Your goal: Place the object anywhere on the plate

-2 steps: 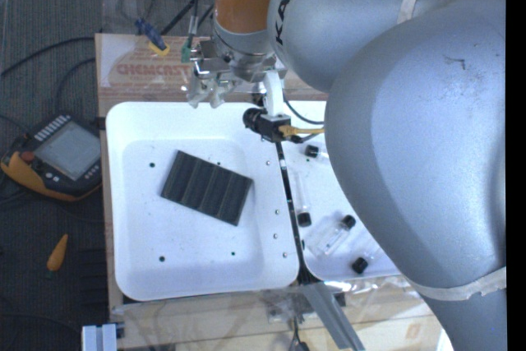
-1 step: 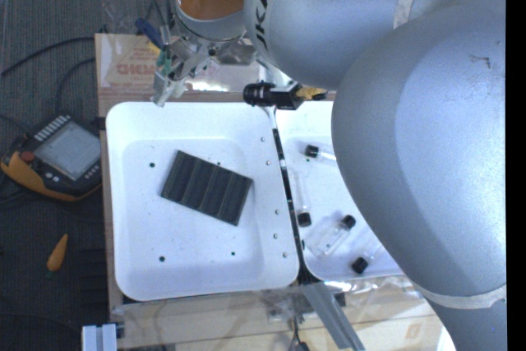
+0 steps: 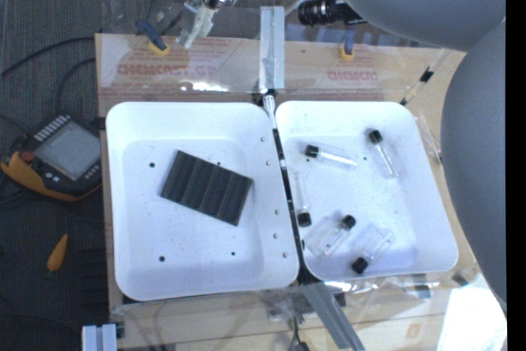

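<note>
The hand hangs high behind the left bin, a clear vial pinched between its fingers, well short of the dark ribbed plate lying at a slant on that bin's floor. By the look of it, the carry is under way: next the arm must bring the vial forward over the plate, lower, and let go. The right bin holds several more clear, black-capped vials, scattered on their sides. Both bins sit on the counter.
</note>
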Tool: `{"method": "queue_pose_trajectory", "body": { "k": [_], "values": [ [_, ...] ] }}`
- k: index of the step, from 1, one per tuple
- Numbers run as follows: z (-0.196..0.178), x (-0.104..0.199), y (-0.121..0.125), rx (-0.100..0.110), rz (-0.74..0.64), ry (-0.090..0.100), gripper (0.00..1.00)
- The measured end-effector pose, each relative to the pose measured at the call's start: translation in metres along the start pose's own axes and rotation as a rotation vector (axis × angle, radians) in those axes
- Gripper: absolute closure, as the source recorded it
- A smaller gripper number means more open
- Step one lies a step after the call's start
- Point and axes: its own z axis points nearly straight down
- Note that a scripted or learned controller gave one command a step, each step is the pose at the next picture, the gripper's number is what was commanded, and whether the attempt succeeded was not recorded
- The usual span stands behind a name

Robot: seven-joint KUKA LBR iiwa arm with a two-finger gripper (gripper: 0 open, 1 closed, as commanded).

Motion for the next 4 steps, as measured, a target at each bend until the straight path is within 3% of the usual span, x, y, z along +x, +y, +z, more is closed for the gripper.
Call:
{"method": "queue_pose_trajectory", "body": {
  "k": [1, 2, 3, 4],
  "values": [
    [0.0, 0.09, -0.067, 0.001, -0.243, 0.002, 1.0],
    [0.001, 0.035, -0.005, 0.001, 0.002, 0.002, 1.0],
    [0.006, 0.001, 0.007, -0.001, -0.408, 0.001, 1.0],
    [0.001, 0.007, 0.019, -0.002, -0.644, 0.0, 1.0]
  ]
}}
